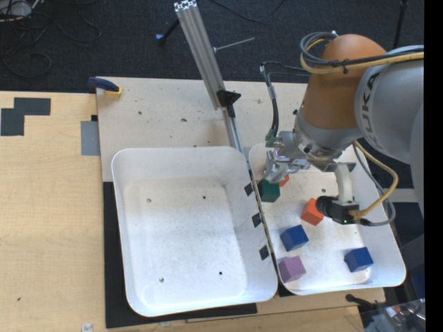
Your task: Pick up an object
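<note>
My gripper [275, 175] hangs over the far left part of the right bin [392, 277], close to the divider between the bins. A dark green block [268, 191] sits directly under its tip, touching or nearly touching it. A small orange patch [283, 181] shows beside the tip. Whether the green block is gripped is hidden by the gripper body. Other blocks lie on the right bin's floor: an orange-red one [312, 211], a blue one [294, 238], a purple one [291, 268] and a second blue one [358, 259].
The left bin [180, 234] is a wide white tray beside the right one. A slanted aluminium bar [206, 57] rises behind the bins. The arm's grey and orange body [346, 88] overhangs the right bin's far side. A blue clamp [104, 84] lies at the bench's far left.
</note>
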### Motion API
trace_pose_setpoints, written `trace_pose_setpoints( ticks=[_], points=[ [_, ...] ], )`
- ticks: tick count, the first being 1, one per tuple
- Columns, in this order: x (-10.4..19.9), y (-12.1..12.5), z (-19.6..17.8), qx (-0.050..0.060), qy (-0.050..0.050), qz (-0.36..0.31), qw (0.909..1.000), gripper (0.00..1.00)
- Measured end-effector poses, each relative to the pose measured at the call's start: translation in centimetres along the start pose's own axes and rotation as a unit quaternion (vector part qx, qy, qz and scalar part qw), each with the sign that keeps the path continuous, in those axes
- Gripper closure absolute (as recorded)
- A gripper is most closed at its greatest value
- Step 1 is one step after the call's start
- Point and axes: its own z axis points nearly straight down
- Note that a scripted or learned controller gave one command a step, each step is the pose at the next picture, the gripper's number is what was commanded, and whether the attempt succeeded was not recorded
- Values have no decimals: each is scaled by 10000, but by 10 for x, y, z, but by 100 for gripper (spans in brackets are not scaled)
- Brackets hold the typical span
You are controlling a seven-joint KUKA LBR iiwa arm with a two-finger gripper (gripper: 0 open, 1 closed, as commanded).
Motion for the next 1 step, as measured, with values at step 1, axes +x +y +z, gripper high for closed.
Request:
trace_pose_setpoints(
  ticks=[1],
  points=[
    [49, -18, 6, 3, 0, -2, 10000, 100]
  ],
)
